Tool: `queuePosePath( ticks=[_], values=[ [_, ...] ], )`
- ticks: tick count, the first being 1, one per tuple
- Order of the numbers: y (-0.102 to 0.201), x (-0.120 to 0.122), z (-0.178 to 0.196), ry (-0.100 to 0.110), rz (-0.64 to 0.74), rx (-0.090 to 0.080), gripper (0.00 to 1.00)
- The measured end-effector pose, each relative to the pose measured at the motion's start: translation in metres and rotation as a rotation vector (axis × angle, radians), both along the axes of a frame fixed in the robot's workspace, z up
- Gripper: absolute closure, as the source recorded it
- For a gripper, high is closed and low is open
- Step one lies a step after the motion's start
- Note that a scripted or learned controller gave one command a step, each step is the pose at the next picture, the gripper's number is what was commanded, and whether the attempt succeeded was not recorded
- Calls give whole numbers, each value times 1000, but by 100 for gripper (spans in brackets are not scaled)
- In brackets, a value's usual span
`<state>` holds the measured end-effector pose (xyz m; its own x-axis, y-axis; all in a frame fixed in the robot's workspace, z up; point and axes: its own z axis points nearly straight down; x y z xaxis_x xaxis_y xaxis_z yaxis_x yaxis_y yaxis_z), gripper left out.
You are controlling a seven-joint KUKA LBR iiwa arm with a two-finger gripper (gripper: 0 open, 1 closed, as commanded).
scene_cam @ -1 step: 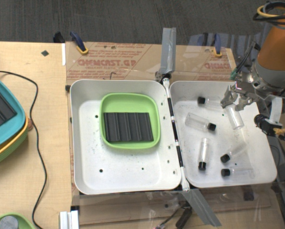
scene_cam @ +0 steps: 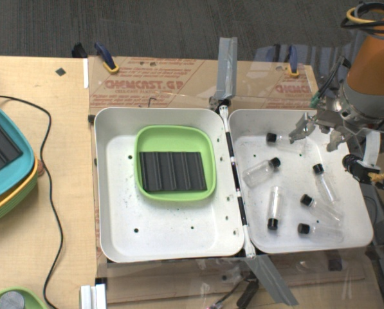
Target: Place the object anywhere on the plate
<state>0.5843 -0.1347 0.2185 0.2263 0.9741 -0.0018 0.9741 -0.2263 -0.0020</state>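
Observation:
Several clear vials with black caps lie scattered in the right bin: one near its left side, one standing lengthwise below it, one toward the right, and others around them. The green plate with a dark ridged insert sits in the left bin. My gripper hovers over the back right part of the right bin, above the vials. Its fingers look spread open with nothing between them.
A raised divider separates the two bins. A metal post stands behind it. Stacked teal and yellow dishes and a black cable lie on the bench to the left.

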Motion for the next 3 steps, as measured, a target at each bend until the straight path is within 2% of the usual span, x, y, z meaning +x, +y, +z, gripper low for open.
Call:
queuePosePath(
  ticks=[1, 2, 3],
  values=[
    [-30, -18, 49, 0, -184, -1, 0],
    [-40, -22, 113, 0, -482, -2, 0],
    [-44, -11, 167, 2, -654, -3, 0]
  ],
)
